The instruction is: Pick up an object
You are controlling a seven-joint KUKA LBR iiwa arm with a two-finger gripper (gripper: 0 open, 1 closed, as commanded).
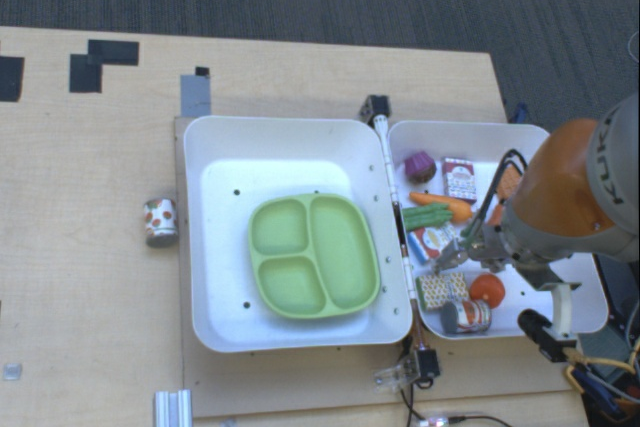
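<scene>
The right bin (pixel 585 310) holds several small items: a purple piece (pixel 420 165), a red and white box (pixel 458 180), a carrot (pixel 443 204), a green piece (pixel 428 217), a printed packet (pixel 428 240), a patterned block (pixel 443 288), a red ball (pixel 487 290) and a small can (pixel 466 316) lying on its side. My gripper (pixel 452 253) hangs low over the middle of this bin, just right of the packet and above the patterned block. The orange band and the wrist hide the items behind it. I see nothing held.
The left bin (pixel 215 215) holds a green divided plate (pixel 315 255). A small printed cup (pixel 160 220) lies on the bench left of the bins. A black clamp (pixel 376 107) sits at the far end of the wall between the bins.
</scene>
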